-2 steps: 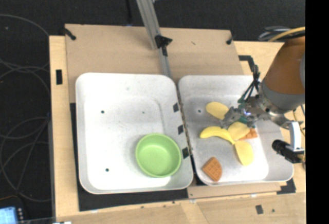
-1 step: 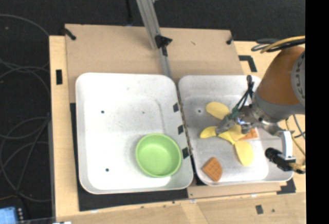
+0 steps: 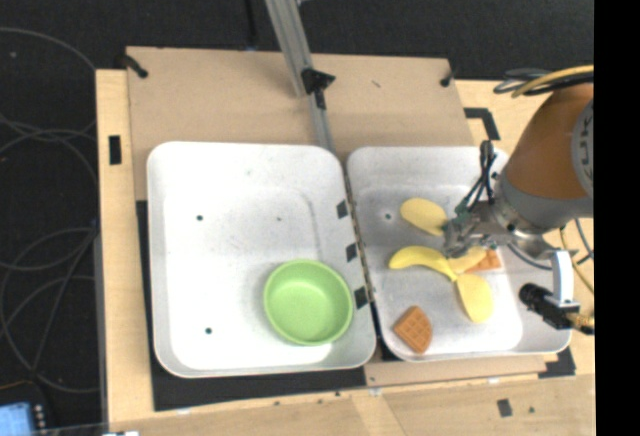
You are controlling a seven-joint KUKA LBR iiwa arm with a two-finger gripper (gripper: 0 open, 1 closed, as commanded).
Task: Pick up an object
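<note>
White plastic makes up both bins, and your landmark here is the banana, a yellow forked bunch lying in the right bin, roughly at its middle and a little toward the near edge. Just above the banana you see a yellow lemon-like piece, apart from it by a narrow strip of bare bin floor. Below and to the left of the banana lies a brown waffle-patterned piece, close to the near rim. Right beside the banana's upper right side sits a small orange thing, partly covered by the arm. The gripper hangs directly over the banana's upper part, where the two halves meet; you cannot tell from this angle whether its fingers are open or shut, nor whether they touch anything. Well to the left of the banana, in the left bin, a green bowl rests upright near that bin's near right corner.
</note>
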